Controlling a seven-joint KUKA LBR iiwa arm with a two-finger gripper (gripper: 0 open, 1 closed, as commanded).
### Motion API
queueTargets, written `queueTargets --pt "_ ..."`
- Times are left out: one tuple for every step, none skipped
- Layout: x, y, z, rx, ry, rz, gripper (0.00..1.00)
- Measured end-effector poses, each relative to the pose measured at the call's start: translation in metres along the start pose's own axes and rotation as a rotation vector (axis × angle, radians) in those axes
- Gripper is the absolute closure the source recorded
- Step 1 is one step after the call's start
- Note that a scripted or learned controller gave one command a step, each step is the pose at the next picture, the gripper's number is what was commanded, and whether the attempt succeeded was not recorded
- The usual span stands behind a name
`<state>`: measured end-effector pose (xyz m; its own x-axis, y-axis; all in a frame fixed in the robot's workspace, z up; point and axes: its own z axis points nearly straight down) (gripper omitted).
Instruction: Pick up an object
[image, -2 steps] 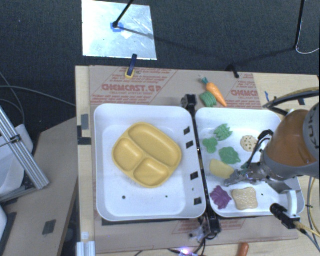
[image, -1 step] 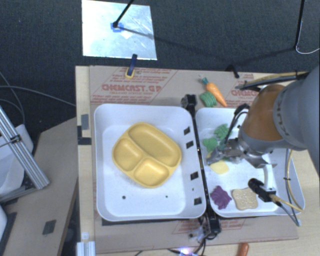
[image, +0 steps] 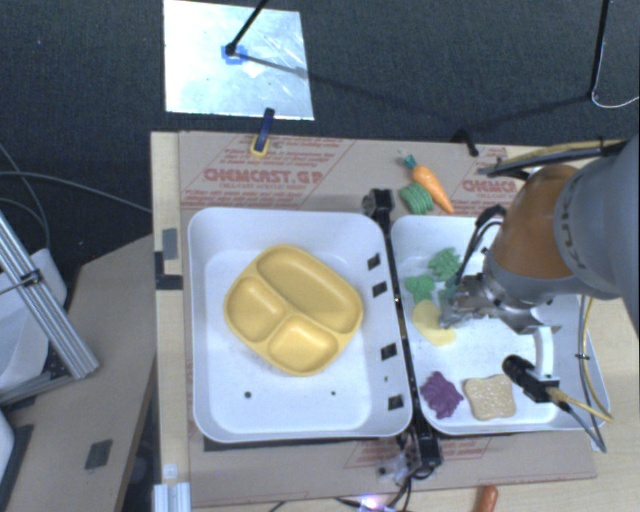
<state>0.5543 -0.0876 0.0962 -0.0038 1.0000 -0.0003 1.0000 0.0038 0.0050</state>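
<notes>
Gripper (image: 452, 308) low in right bin (image: 570, 420), centre-right of frame, beside yellow piece (image: 432, 322), likely positioned for pick. Pincer state: cannot tell. Yellow tray (image: 292, 308) fills left bin (image: 220, 400).

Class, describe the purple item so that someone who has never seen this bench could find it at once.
Find the right-hand white bin. Look along its near edge, at the corner beside the divider between the bins. The purple toy lies there, left of the toast slice, the sole purple piece.
</notes>
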Motion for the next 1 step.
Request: queueTargets --pt "0.0712 -0.0451 -0.0933 -0.002 0.004 -0.007 1.00"
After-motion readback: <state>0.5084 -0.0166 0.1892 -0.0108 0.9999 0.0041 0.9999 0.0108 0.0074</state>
